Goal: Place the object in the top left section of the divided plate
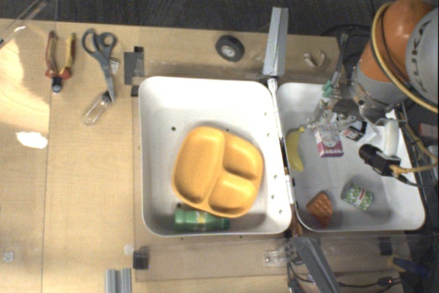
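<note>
gripper (332,121) is hovering over a small pink-and-white carton (329,142) in the right bin (411,216); its opening can't be told. carton is looking light, crushable, best pinched across flat sides. yellow divided plate (218,171) is sitting in the left bin (158,147).

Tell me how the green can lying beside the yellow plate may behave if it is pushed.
The green cylindrical can lies on its side, so it may well roll. It is wedged between the yellow divided plate and the wall of the left white bin, which probably limits rolling. Its smooth surface looks slippery for a grasp.
</note>
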Controlling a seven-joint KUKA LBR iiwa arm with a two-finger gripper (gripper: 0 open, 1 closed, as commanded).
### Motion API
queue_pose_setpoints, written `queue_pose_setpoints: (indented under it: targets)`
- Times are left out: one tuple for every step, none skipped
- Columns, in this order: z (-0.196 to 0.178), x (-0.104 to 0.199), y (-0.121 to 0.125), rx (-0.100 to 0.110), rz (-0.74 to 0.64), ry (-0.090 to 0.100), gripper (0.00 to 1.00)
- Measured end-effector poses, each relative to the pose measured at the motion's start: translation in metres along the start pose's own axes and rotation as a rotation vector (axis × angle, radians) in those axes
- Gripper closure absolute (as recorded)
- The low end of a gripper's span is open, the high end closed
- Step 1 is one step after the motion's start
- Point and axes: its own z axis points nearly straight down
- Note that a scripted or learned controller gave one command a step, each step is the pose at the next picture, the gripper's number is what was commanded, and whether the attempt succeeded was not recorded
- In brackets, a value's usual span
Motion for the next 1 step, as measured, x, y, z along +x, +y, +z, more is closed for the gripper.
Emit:
queue_pose_setpoints:
  targets:
    - [0.0161, 0.0573, -0.0192, 0.002, -0.265, 0.002, 1.00]
